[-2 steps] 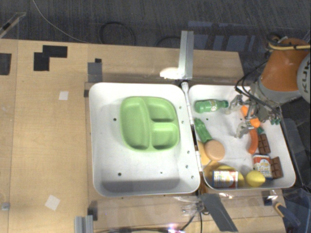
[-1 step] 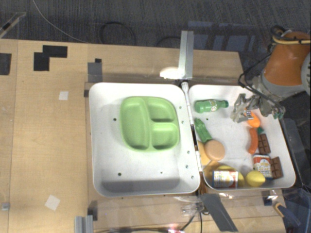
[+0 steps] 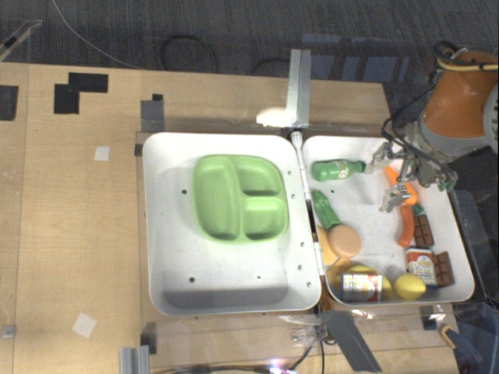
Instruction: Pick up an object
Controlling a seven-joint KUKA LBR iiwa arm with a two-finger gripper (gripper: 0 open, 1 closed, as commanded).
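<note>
— What sort of place is this?
— A robotics lab, by the look of it. A grey arm (image 3: 460, 107) with an orange band reaches over a wooden bench (image 3: 70, 232), and its gripper (image 3: 398, 185) hangs above a white bin (image 3: 460, 283) of toy food
— Anything besides the robot?
— Left of the gripper sits a second white bin (image 3: 160, 232) holding a green divided tray (image 3: 238, 197), with a metal bracket (image 3: 299, 88) between the bins. Far to the gripper's left, black tape marks (image 3: 78, 90) are stuck on the bench, and a thin cable (image 3: 78, 22) trails over dark carpet (image 3: 234, 14) beyond it
</note>
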